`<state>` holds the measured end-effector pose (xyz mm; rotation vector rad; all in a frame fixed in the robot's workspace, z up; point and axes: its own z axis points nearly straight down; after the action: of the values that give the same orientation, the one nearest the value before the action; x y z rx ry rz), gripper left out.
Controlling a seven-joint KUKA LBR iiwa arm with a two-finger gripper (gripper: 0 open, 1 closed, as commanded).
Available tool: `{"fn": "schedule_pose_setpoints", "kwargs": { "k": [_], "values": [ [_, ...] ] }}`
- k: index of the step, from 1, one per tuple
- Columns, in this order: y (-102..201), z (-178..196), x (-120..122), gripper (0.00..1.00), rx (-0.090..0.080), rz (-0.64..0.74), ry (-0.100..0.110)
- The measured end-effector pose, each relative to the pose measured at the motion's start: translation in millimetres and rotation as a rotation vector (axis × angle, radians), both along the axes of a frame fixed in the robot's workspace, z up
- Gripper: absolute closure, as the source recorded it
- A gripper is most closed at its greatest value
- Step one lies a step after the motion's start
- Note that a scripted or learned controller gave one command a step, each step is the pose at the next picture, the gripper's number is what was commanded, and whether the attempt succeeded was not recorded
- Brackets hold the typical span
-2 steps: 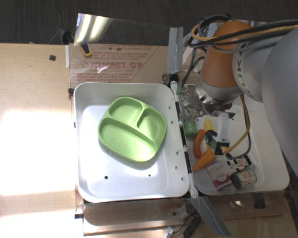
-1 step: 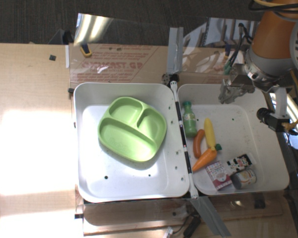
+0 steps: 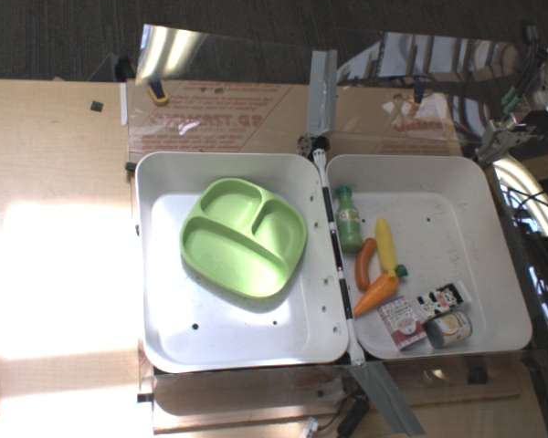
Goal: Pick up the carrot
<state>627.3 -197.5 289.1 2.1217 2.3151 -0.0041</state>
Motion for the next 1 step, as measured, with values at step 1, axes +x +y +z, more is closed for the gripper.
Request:
{"fn": "schedule_pose_setpoints", "kwargs": {
  "k": [1],
  "values": [
    [98.4, 11.4, 11.0, 1.00, 0.001, -0.045, 0.000]
  ]
}}
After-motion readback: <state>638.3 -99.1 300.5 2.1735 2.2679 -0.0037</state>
